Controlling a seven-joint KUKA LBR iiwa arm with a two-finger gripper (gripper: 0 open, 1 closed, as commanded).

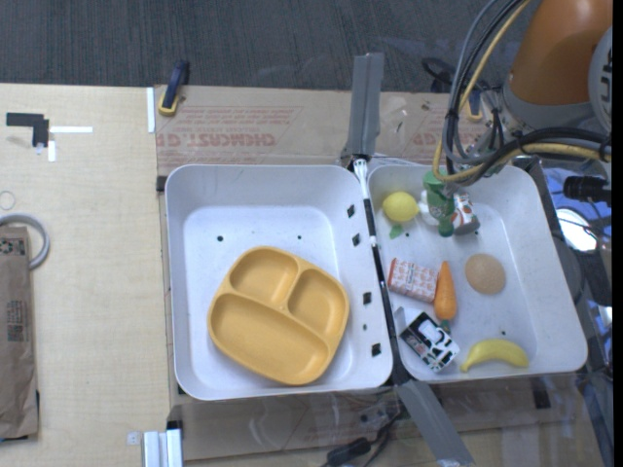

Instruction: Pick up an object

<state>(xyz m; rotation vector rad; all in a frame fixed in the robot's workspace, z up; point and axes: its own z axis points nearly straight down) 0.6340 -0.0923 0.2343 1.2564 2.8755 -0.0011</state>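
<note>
A yellow divided plate lies in the left bin. Right of that plate, the right bin holds a lemon, carrot, round tan cookie and banana. Above the carrot, the gripper hangs by the lemon; whether it grips anything cannot be told.

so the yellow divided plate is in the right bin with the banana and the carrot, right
Not quite. The camera view shows the yellow divided plate alone in the left bin. The banana and the carrot do lie in the right bin, as you said.
</note>
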